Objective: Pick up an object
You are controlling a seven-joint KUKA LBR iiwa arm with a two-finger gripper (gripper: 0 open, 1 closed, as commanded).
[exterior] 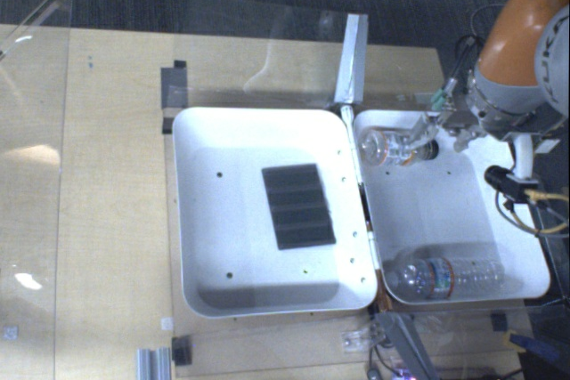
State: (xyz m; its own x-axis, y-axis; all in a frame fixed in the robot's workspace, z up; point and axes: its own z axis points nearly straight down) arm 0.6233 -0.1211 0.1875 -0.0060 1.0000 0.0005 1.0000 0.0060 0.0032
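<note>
A small clear plastic bottle (381, 147) lies in the back left corner of the right bin (427, 200). My gripper (424, 145) sits low right beside it, at its right end, and looks to be touching it. A larger clear bottle (445, 277) with a blue label lies on its side along the front wall of the same bin. In the left bin (214, 218) a flat black ribbed block (298, 206) rests near the middle.
The arm with its orange band (525, 31) hangs over the right bin's back right corner, with cables (521, 191) trailing at the right rim. A metal post (350, 67) stands behind the gap between the bins.
</note>
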